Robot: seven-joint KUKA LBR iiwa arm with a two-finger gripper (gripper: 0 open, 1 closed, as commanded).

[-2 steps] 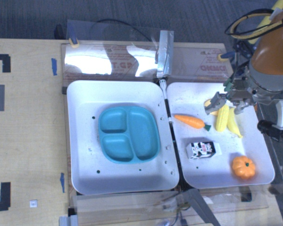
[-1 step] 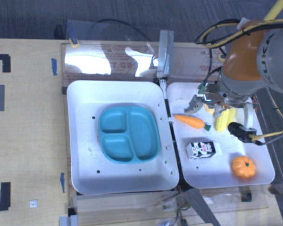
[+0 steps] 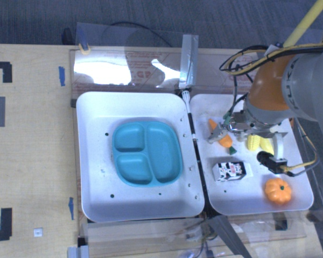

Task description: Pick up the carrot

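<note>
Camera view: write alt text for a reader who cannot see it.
The arm's gripper is down in the right bin at the carrot, beside yellow corn, a small pumpkin and a black-and-white carton. The left bin holds a blue divided plate.

Orange carrot [image 3: 224, 141] in right bin [image 3: 301, 198]

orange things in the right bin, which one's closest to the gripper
The carrot, the small orange piece with a green tip, lies right at the gripper. The round orange pumpkin sits far off, near the bin's front corner.
</note>
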